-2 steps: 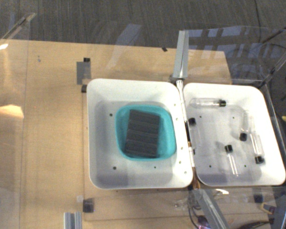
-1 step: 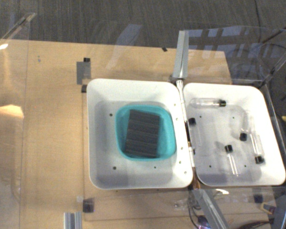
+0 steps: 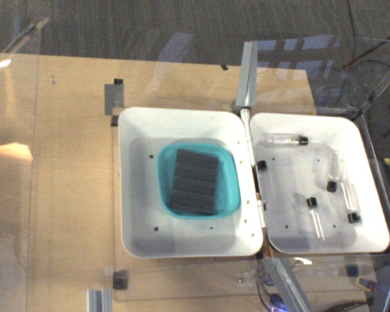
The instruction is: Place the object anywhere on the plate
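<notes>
A dark grey, ribbed rectangular block lies flat on a turquoise, rounded-square plastic plate, slightly askew, its long sides running toward the plate's far and near edges. The plate sits in the middle of the left shallow white bin. The right shallow white bin holds several clear plastic tubes with black caps: one along its far edge, others scattered toward its right edge and near side. Both bins rest side by side on a pale wooden bench.
</notes>
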